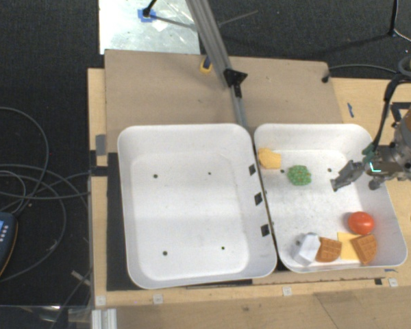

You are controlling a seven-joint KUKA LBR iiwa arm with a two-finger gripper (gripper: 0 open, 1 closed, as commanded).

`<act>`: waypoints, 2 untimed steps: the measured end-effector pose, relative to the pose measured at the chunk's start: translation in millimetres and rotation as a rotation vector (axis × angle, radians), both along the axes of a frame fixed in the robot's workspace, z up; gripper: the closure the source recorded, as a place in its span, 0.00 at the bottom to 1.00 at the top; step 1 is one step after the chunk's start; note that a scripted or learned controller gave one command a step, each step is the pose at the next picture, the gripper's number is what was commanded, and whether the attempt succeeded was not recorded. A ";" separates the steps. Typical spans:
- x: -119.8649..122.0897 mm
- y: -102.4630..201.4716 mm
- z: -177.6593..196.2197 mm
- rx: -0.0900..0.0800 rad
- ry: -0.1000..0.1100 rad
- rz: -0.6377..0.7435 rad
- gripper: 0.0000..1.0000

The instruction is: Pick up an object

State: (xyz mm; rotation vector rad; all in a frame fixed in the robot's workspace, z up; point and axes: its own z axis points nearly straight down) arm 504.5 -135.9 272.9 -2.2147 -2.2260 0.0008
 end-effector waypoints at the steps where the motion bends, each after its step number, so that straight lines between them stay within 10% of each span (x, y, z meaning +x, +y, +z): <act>1: 0.6 -0.1 1.6 -0.001 -0.004 -0.002 0.00; 2: 5.4 2.7 -41.4 0.000 0.001 -0.004 0.00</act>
